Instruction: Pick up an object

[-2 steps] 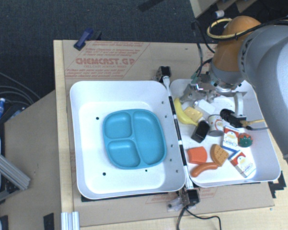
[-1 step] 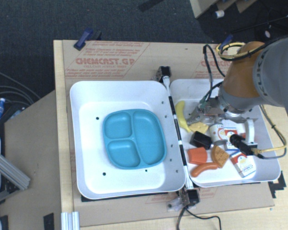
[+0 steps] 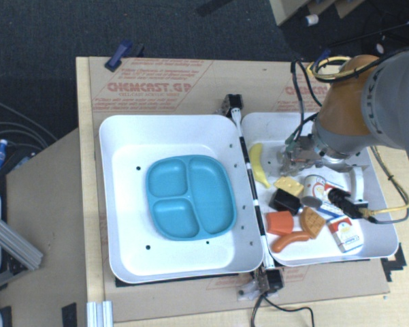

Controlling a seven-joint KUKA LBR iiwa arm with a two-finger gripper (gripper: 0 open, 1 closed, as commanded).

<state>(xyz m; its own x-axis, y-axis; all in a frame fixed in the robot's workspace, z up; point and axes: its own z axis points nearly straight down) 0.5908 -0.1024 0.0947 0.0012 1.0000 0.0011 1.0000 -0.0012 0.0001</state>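
Note:
The right bin (image 3: 378, 247) holds a cluster of small objects: a yellow banana (image 3: 258, 164), a pale yellow block (image 3: 288, 184), a black piece (image 3: 284, 201), a red block (image 3: 280, 222), an orange curved piece (image 3: 292, 241), a brown toast-like piece (image 3: 312, 222), a white round can (image 3: 316, 187) and a red-and-white carton (image 3: 348, 234). My gripper (image 3: 292, 155) hangs low over the bin's upper middle, just right of the banana and above the yellow block. The wrist body hides what lies directly under it.
The left bin (image 3: 122, 251) holds a blue divided plate (image 3: 190, 196). A black ridge (image 3: 248, 176) runs between the two bins. The grey arm with its orange band (image 3: 347, 107) and cables covers the right bin's upper right. A blue clip (image 3: 119, 56) lies on the bench's far edge.

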